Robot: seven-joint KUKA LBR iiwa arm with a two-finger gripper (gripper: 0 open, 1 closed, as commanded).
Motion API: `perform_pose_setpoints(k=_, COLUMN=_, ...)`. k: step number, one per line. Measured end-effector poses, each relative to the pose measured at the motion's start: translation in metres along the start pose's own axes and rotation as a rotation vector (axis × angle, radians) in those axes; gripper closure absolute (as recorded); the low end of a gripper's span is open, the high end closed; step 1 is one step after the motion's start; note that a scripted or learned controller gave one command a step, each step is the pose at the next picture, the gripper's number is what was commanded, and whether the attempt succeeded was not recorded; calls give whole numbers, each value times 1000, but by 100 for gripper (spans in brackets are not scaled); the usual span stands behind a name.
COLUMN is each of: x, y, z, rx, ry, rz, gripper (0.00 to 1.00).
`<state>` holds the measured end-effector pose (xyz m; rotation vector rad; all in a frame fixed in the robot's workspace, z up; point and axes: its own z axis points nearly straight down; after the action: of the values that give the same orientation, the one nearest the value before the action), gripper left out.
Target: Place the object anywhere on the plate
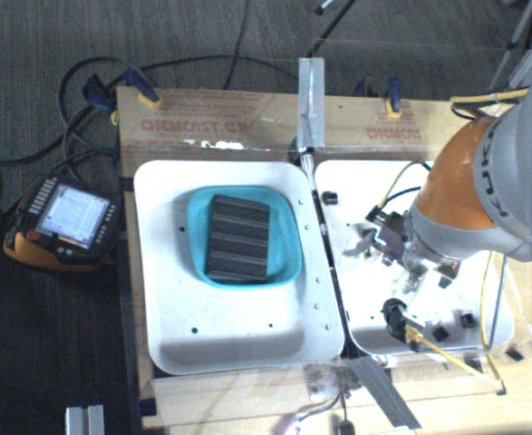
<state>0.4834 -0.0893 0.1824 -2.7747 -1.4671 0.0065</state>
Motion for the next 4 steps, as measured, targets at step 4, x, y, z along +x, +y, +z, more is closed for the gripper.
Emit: perform_pose_setpoints(k=4, x=-103, y=70, z=0, rx=-1, ry=-2, rz=-203, gripper=0)
